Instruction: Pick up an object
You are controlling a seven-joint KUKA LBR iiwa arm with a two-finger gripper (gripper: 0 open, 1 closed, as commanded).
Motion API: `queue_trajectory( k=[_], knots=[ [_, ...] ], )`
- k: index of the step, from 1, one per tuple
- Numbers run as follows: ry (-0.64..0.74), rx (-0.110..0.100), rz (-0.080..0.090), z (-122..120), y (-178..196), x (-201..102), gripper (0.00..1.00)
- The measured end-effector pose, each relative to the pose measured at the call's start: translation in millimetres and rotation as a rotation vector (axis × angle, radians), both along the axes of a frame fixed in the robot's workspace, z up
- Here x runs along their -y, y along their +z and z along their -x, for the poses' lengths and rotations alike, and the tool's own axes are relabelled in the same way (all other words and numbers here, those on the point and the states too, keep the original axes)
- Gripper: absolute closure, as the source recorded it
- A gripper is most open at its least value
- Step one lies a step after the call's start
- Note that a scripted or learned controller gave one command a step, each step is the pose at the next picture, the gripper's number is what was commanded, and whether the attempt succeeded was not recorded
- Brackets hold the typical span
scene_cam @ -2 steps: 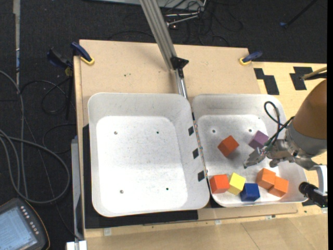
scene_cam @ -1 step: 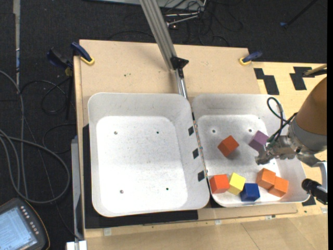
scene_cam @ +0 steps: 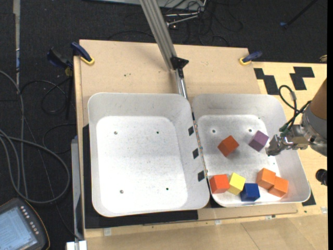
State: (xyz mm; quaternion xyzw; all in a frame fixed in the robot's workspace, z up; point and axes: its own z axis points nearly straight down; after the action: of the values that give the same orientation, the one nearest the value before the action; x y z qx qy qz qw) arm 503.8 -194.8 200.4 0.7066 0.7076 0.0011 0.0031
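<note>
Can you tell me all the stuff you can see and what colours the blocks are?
orange blocks: four, orange; one mid right bin, one at its front left, two touching at front right
purple block: one, purple, right bin, beside the gripper
yellow block: one, yellow, front of right bin
blue block: one, blue, touching the yellow block
bins: two, white, side by side
clamps: two, blue and yellow, back corners of the bench
gripper: one, grey, over the right bin's right side

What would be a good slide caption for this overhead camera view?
Robot gripper hovers beside a purple block in the right bin, among orange, yellow and blue blocks.
</note>
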Motion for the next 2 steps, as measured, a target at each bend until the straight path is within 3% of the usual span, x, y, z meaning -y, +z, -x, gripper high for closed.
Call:
queue_trajectory(
  k=[1,2],
  knots=[
    [0.002,0.002,0.0,-4.5,63.6,-0.4,1.0],
    [0.002,-0.002,-0.001,-5.7,87.0,-0.4,1.0]
  ],
)
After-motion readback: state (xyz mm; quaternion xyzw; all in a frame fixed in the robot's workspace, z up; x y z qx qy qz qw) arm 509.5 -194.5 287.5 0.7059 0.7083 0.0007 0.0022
